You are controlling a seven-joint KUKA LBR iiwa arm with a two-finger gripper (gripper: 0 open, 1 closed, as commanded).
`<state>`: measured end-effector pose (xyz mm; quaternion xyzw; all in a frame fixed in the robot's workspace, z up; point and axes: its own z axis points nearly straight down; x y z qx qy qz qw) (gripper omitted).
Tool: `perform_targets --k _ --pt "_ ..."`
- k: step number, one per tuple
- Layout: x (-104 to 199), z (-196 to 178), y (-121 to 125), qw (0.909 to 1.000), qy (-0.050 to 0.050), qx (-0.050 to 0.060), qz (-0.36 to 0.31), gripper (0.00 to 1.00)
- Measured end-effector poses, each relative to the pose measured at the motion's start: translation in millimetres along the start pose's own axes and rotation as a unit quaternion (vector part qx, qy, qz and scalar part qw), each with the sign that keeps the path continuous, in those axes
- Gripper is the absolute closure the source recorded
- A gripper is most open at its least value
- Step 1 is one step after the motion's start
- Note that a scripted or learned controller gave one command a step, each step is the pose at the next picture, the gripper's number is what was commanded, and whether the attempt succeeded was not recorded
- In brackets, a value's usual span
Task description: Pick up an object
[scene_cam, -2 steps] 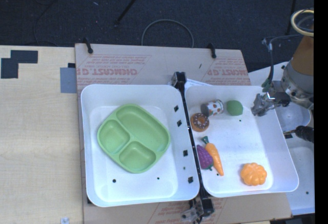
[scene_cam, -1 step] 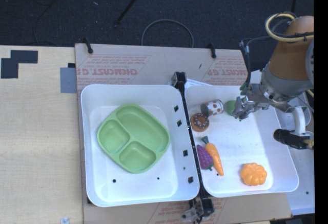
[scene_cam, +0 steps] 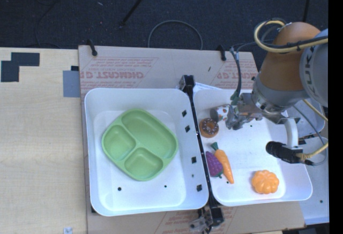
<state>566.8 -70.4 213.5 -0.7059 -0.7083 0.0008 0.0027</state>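
Gripper (scene_cam: 234, 119) hangs low in the right bin (scene_cam: 292, 187), at about eleven o'clock of its floor, and from this angle I cannot tell how it is set or whether anything is caught in it. Nearest to it is the donut (scene_cam: 208, 127), just beside it at nine o'clock, close to the wall between the bins; that is probably the target, though a small pale thing (scene_cam: 221, 113) lies against the gripper and may be it instead. Further out, at six o'clock, the carrot (scene_cam: 223, 164) lies touching the grapes (scene_cam: 214, 164), and the orange pumpkin (scene_cam: 265, 181) sits well apart at four o'clock. Across the wall, the left bin (scene_cam: 107, 195) bears a green plate (scene_cam: 139, 143). The risk I judge greatest: the donut sits so near the wall that a closing grasp could strike the wall or nudge the donut aside, closing on nothing. The pale thing could also slip in and spoil the grip.
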Motion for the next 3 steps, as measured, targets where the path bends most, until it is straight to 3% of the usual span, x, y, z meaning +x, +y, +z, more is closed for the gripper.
perform_targets --k 3 --pt "144.3 -15.7 -12.5 1.0000 -0.001 0.000 0.000 1.00"
